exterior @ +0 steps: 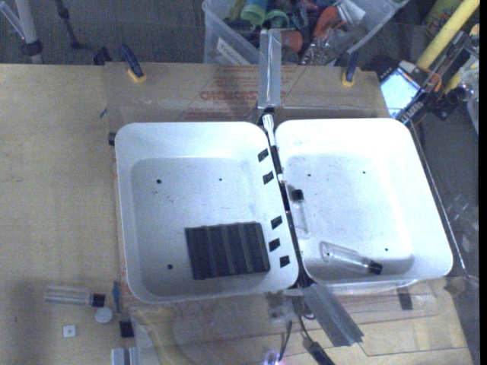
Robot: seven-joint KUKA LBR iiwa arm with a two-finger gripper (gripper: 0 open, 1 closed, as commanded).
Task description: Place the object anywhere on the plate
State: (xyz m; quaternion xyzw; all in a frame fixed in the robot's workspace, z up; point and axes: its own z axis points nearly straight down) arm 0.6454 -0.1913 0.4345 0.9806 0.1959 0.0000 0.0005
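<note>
A dark, ribbed plate [227, 250] (nearly black) lies in the white left bin [137, 280]; a clear, black-capped tube [348, 258].

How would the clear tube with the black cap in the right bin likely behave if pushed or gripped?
The clear tube lies on its side on the right bin floor, so its round body would probably roll when nudged. It looks smooth and transparent, so it may slip between fingers, and could be fragile if glass.

Two white bins sit side by side on the tabletop [53, 166]. Left bin [129, 204]: dark ridged plate [227, 250] near the front wall. Right bin [426, 204]: two clear tubes, one [348, 257] at the front, another [298, 211] against the divider.
</note>
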